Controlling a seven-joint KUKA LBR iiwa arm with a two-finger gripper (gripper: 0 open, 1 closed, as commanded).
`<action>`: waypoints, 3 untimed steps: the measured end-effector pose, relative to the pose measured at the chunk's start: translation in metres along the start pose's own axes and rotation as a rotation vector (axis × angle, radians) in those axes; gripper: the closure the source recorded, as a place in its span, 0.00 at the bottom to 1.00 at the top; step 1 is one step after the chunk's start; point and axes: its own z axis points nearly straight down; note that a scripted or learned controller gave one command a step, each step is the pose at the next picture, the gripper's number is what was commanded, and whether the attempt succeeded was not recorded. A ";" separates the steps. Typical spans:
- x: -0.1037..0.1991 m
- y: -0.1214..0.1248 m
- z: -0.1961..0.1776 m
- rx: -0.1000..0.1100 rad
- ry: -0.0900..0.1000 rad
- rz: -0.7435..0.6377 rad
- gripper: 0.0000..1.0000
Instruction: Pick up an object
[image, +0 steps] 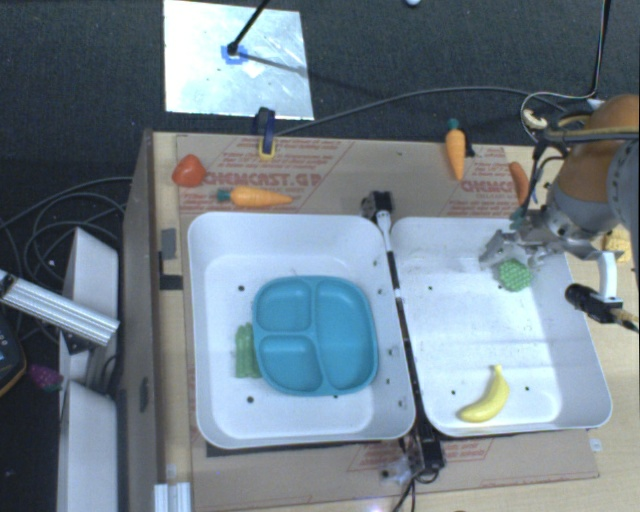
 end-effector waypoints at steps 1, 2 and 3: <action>0.000 0.000 0.000 0.000 0.000 0.000 0.00; -0.005 -0.022 -0.010 0.000 0.000 0.002 0.00; -0.005 -0.022 -0.010 0.000 0.000 0.002 0.00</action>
